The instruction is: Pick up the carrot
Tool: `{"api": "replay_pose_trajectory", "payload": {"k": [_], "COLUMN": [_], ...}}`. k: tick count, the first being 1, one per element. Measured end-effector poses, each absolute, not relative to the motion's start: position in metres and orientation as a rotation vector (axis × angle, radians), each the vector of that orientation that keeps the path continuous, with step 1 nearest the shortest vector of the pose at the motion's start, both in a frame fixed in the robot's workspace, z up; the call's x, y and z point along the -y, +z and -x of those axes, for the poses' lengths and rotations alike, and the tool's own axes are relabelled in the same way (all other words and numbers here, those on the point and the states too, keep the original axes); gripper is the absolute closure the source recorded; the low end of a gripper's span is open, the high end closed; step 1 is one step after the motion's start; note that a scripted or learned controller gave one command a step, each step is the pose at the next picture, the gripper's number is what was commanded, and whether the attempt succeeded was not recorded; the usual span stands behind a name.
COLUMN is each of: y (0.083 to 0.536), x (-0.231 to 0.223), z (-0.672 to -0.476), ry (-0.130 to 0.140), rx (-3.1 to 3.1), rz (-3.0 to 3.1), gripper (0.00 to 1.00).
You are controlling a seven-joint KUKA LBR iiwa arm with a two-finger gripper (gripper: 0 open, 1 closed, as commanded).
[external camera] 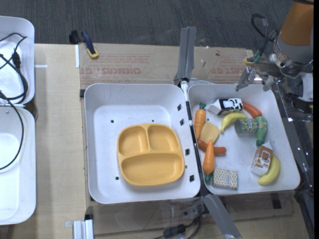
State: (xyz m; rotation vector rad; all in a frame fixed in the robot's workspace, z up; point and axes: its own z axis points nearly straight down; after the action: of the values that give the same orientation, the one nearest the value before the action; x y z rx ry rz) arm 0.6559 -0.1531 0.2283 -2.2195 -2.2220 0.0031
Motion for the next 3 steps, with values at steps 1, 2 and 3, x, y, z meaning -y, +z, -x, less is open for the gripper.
{"api": "replay_pose_trajectory", "payload": {"k": [1, 2, 3], "y": [0.102, 0.091, 0.091], "x": [0.147, 0.121, 0.101], "z": [-0.601, -0.526, -0.536], "ry": [0.002, 0.001, 0.002], "rx": [2.407, 2.555, 2.250], "rz": [2.016, 1.826, 2.191], "gripper": [0.00, 0.00, 0.00]}}
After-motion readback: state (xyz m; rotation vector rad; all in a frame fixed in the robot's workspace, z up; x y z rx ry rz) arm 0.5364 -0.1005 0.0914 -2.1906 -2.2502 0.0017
